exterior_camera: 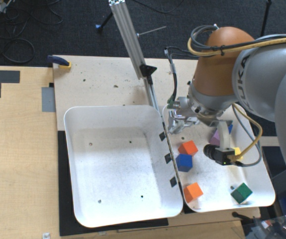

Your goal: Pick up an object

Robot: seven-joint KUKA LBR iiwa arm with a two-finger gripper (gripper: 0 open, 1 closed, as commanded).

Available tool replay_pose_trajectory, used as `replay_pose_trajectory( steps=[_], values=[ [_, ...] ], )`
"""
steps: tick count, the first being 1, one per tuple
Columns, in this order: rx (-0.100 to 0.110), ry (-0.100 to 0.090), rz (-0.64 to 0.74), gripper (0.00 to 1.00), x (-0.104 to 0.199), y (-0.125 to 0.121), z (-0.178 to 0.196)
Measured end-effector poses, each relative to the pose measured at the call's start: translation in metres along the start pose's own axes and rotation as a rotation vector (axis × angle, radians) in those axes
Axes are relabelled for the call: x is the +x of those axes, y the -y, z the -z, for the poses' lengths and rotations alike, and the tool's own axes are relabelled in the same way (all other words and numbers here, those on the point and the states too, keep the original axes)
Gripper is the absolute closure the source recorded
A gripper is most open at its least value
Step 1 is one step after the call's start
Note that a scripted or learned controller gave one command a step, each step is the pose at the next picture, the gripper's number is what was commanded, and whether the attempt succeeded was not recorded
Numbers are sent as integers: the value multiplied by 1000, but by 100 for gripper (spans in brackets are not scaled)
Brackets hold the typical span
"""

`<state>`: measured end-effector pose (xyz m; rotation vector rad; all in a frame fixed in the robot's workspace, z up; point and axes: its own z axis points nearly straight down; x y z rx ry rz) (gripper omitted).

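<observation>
Below gripper [177, 125], toward near rim of right bin [262, 203], we see orange cube [188, 147] closest, blue cube [184, 162] touching it on near side. Second orange cube [193, 191] and green cube [241, 192] well apart. Purple block [215, 136] partly hidden by arm. Finger state: we cannot tell. Nothing seen between them. We judge short descent toward camera side needed.
</observation>
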<state>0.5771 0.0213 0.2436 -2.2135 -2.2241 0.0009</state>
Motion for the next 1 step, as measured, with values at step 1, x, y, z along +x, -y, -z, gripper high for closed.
replay_pose_trajectory(
  steps=[1],
  values=[
    [3,0,0,100,60,-2,-15]
  ],
)
